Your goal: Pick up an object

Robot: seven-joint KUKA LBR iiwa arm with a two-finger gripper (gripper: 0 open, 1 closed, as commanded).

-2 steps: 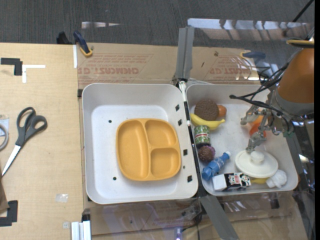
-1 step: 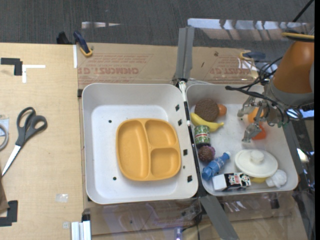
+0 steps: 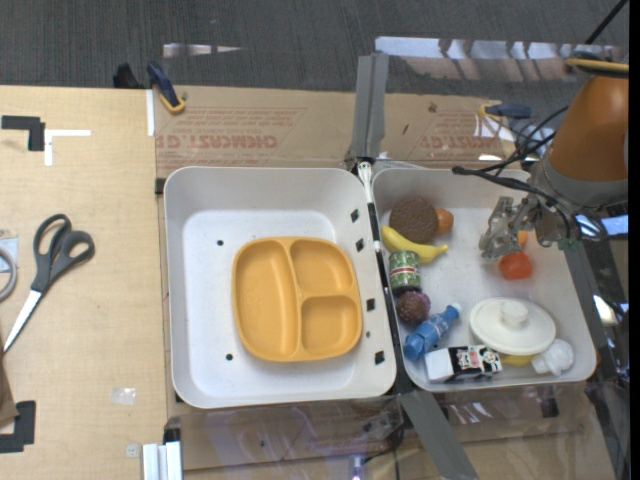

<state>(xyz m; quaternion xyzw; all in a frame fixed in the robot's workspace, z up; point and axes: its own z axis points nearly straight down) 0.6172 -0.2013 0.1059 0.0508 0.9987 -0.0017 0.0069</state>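
My gripper point(image 3: 497, 236) hangs over the back right part of the right bin point(image 3: 578, 298), pointing down. A small red-orange object point(image 3: 515, 265) lies on the bin floor just to its front right, apart from it. Nothing shows held in the gripper. To its left lie a brown ball point(image 3: 414, 218) with an orange piece point(image 3: 444, 221) beside it, a yellow banana point(image 3: 412, 245), a green can point(image 3: 404, 268) and a dark purple object point(image 3: 412, 306). A blue bottle point(image 3: 430, 330), a white round lid point(image 3: 512, 325) and a black-and-white box point(image 3: 465, 362) lie near the front.
The left bin point(image 3: 190, 268) holds a yellow divided plate point(image 3: 297, 298). Scissors point(image 3: 48, 260) lie on the wooden bench at the far left. Cables and the arm's orange band point(image 3: 598, 128) stand above the right bin's back right corner.
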